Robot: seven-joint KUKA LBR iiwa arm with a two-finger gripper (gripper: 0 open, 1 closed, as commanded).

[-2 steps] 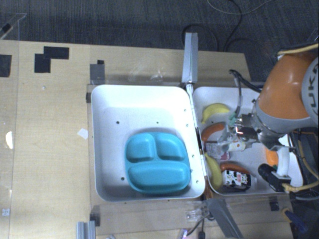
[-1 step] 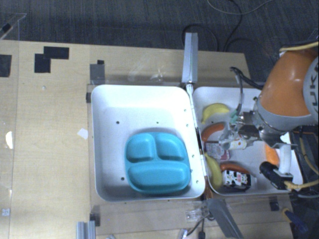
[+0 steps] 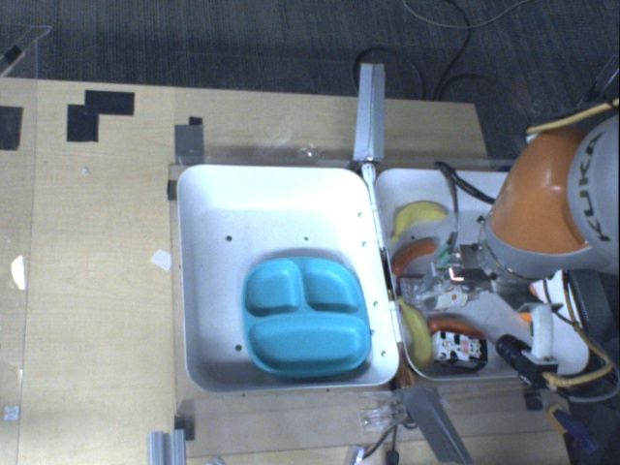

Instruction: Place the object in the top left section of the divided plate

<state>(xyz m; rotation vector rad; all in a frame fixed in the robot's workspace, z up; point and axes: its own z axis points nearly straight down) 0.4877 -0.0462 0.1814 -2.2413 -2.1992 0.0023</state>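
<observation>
Over the right bin, the arm is reaching in from the right, and its gripper is hanging low among a small crowd of things. Whether it is clenching or released cannot be told, since the metal and wires of the wrist are blurring together at that spot; nothing can be seen between its tips, so no grasp can be claimed.

Any of the items lying in that bin could be the object meant: a yellow banana is curving along the far wall, a reddish, sausage-like piece is lying just beside the gripper, a second yellow piece is hugging the divider between the bins, and a dark, boxy item with white markings is sitting near the front edge. Which one the gripper is going for cannot be settled.

The left bin is holding only the divided plate, probably so the drop is unobstructed. The plate is smooth, glossy turquoise plastic with rounded corners: two small sections at the back, one wide section in front. Its top left section is bare, so the placing is judged not yet done; a lift and a carry across the divider are still to come. Both bins are shallow, white and slick-looking, with rounded walls.
</observation>
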